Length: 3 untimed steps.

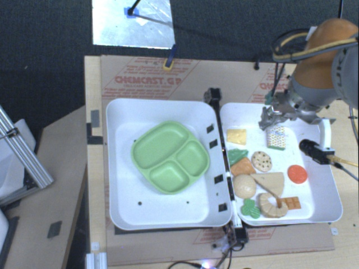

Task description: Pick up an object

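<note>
Where the right bin [338, 203] comes nearest the cam, a row of toy food lies well nearer than the cookie [261, 161]: a light green leafy bit [250, 208], a curled croissant [273, 205] touching it, and an orange waffle square [290, 203] just beside that. Next back, btwn that row and the cookie, are a round tan bun [244, 185] and a pale wedge [272, 181]. A red-orange disc [297, 174] lies near the cookie on its view-right.

Just view-left of the cookie sits an orange chunk [242, 166], w/ a dark green piece [236, 154] touching its far side. Beyond the cookie and view-left is a yellow cheese square [236, 136]. Beyond the cookie and a bit view-right is a white speckled block [276, 138], flat on the bin floor.

The gripper [271, 118] hangs just past that block's far edge, farther from the cookie. Can't tell if it touches the block, nor whether it's set wide or narrow. The arm [325, 60] runs off view-right behind it.

Well view-left of the cookie, across the divider, the left bin [115, 167] holds a green three-compartment plate [170, 157].

Far beyond the cookie is printed cardboard [146, 78] under both bins, then a yellow clip [168, 65], then a silvery sheet [133, 15].
</note>
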Each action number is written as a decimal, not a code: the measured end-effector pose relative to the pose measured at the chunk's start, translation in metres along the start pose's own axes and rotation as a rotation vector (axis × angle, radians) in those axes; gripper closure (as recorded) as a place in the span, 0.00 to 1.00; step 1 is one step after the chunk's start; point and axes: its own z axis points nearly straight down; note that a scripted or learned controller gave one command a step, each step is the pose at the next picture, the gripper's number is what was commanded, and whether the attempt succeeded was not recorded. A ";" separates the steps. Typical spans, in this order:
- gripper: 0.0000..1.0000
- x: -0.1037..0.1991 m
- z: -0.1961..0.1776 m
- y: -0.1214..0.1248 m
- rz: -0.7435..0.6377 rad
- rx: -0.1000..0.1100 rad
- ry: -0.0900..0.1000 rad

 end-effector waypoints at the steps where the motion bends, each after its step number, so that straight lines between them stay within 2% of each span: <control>1: 1.00 0.000 -0.020 0.001 -0.004 0.004 0.001; 2: 1.00 0.056 -0.010 0.002 -0.010 0.006 0.003; 3: 1.00 0.108 -0.024 -0.001 -0.011 0.005 0.003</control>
